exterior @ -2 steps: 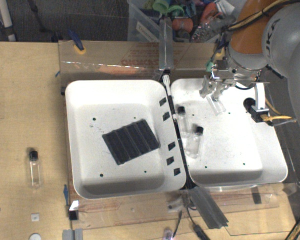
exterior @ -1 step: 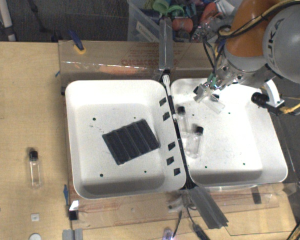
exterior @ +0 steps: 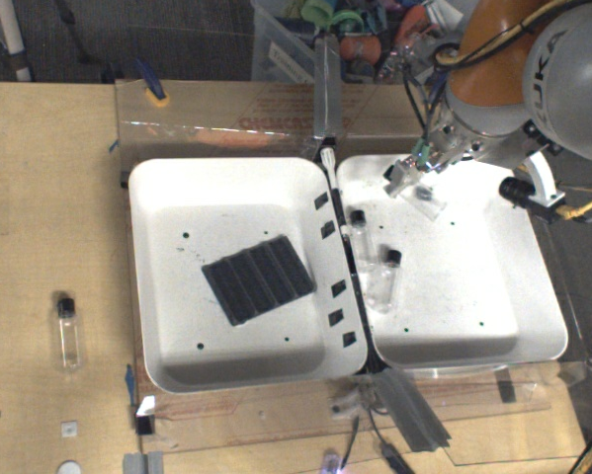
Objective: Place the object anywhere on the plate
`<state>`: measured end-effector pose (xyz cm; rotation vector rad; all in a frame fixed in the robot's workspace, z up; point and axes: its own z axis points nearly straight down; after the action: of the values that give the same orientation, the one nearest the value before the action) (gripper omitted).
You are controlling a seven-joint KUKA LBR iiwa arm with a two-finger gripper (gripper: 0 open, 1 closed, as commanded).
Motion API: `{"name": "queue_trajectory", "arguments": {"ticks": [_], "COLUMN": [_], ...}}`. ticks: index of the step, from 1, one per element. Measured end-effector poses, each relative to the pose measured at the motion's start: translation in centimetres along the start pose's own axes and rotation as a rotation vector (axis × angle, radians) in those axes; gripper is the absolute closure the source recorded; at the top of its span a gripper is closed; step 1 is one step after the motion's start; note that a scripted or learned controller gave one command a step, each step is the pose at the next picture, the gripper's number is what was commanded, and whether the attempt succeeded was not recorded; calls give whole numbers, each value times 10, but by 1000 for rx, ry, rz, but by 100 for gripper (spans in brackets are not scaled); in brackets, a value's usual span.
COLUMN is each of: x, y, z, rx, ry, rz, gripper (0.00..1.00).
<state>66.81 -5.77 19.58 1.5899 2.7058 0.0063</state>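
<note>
A: In the right-hand shallow white bin (exterior: 493,324), near its left wall, lie two small clear glass vials with black caps — one (exterior: 358,227) close to the divider, the other (exterior: 383,273) just below and a little right of it.

B: And the claw (exterior: 414,174)?

A: Up at the back of that same bin, over its upper-left part, hanging from the grey arm with the orange band (exterior: 518,52) that reaches in from the right. The vials sit lower in the view and to the left of it, apart from it, not touching.

B: Is it clamped on anything?

A: I cannot tell — the tip is small and blurred against the bright white floor. There is a pale smudge just under it, too unclear to name.

B: Where is the plate?

A: The dark, ribbed rectangular plate (exterior: 259,278) lies tilted in the middle of the left-hand white bin (exterior: 177,196), across the divider from the vials and well apart from the claw.

B: Anything on the desk (exterior: 39,215) itself?

A: A third clear vial with a black cap (exterior: 68,330) lies on the bare wood left of the bins. Behind them stands a clear tub of coloured odds and ends (exterior: 360,13).
</note>
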Motion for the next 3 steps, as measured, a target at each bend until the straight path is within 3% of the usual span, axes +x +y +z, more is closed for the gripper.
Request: {"name": "queue_trajectory", "arguments": {"ticks": [1, 2, 3], "x": [14, 27, 1], "y": [7, 13, -1], "z": [-10, 11, 10], "rx": [1, 5, 3], "ry": [-1, 2, 2], "rz": [32, 55, -487], "gripper": [100, 100, 100]}}
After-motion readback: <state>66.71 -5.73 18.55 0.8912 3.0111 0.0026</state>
